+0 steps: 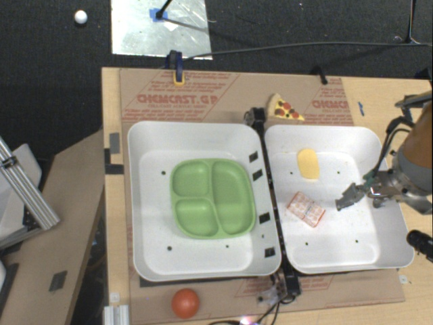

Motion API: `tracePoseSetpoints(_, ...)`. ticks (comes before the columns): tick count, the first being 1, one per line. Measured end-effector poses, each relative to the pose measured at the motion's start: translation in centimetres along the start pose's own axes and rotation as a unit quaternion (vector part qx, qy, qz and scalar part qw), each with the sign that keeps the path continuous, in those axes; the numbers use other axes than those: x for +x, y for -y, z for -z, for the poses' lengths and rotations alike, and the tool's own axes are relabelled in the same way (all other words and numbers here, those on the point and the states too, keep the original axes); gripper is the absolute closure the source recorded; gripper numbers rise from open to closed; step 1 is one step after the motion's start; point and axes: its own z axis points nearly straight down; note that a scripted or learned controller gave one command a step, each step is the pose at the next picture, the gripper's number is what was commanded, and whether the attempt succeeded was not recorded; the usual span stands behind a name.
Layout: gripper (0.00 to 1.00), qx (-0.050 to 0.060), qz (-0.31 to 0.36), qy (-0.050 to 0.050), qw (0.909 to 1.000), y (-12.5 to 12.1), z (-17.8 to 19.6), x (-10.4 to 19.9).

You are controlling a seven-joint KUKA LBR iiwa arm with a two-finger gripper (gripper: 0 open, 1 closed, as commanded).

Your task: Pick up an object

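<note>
Object candidates, right bin point(389, 249): I log two. A yellow oval piece point(308, 163) lies flat in the upper middle of the bin floor. A small pinkish packet with a red check pattern point(306, 209) lies below it, toward the bin's left wall, tilted; any print on it is too small for me to read. The two are apart from each other.

Gripper point(352, 197): I see it low over the right bin floor, to the right of the checked packet and below-right of the yellow piece, touching neither. Nothing sits between its fingers. Whether the fingers stand apart or together I cannot tell; the tip reads as one dark grey shape. The arm point(414, 156) comes in from the right edge.

Left bin point(145, 151): holds a green divided plate point(212, 198) with three compartments, lying roughly centred.

Bench surround: the bins sit on a brown cardboard sheet point(223, 90) printed in red, "CHEMCAST GP" on the left, the same mark repeated partly on the right, cut off by the bin. A toy pizza slice point(285, 108) lies on the cardboard just above the seam between the bins. A blue and yellow clamp point(176, 67) grips the sheet's top edge. An orange-red ball point(185, 302) rests on the cardboard below the left bin. A small white ball point(81, 17) sits on the dark floor, upper left, beside a shiny foil sheet point(160, 19).
</note>
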Motion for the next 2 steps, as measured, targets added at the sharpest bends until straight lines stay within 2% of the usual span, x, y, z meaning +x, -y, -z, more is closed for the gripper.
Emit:
tracePoseSetpoints(1, 0.00, -0.005, 0.002, 0.001, 1.0000, -0.3, 0.5, 0.0)
tracePoseSetpoints(2, 0.00, -0.003, 0.000, 0.000, 1.0000, 0.6, -5.2, -0.1)
